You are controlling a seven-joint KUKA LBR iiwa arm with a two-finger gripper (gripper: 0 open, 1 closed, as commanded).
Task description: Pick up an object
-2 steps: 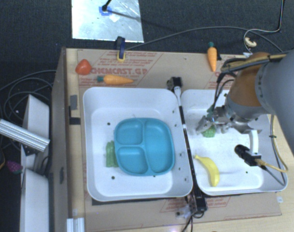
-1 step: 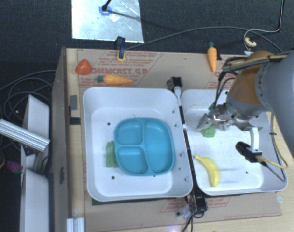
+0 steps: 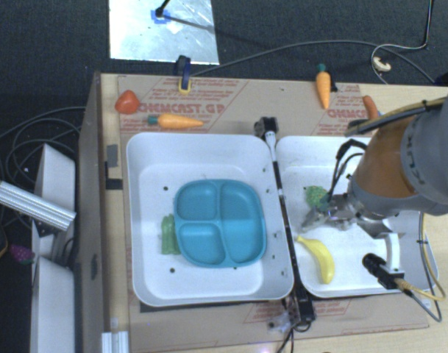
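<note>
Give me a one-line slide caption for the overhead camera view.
KUKA gripper low in right bin between green toy and banana.

A dark carpeted floor (image 3: 47,43) surrounds the tan tabletop (image 3: 231,101), which carries red printed lettering. A shiny metal sheet (image 3: 162,22) lies on the floor above it. Black cables (image 3: 21,142) trail at left, beside a white box (image 3: 53,219).
</note>
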